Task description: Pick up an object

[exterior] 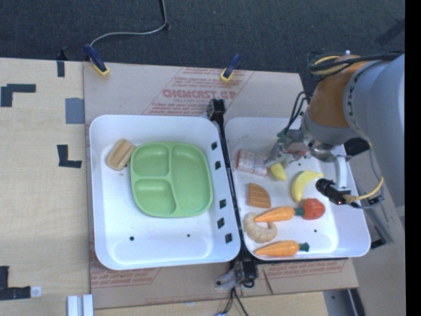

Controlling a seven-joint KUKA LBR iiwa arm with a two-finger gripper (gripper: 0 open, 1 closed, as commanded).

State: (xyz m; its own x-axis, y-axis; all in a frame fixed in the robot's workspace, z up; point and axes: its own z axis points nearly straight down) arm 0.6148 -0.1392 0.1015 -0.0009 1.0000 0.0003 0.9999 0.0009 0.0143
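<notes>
Seen from above at a slant, two shallow white bins sit side by side on a wooden worktop point(39, 176). The left bin point(105, 242) holds a green divided plate point(171, 180) and, touching its upper left edge, a tan bread-like piece point(120, 154). The right bin point(358, 236) holds toy food: a small wrapped packet point(250, 162), a yellow lemon-like piece point(279, 172), a banana point(302, 183), a tomato point(313, 208), a brown wedge point(258, 195), two carrots, one point(275, 214) above the other point(279, 248), and a pale shrimp-like curl point(259, 228). The grey arm point(368, 104) with its orange band reaches in from the right. Its gripper point(277, 155) hangs low over the upper part of the right bin, just beside the packet and the lemon-like piece. Whether the fingers are spread or closed cannot be told, and nothing is seen held between them.
</notes>
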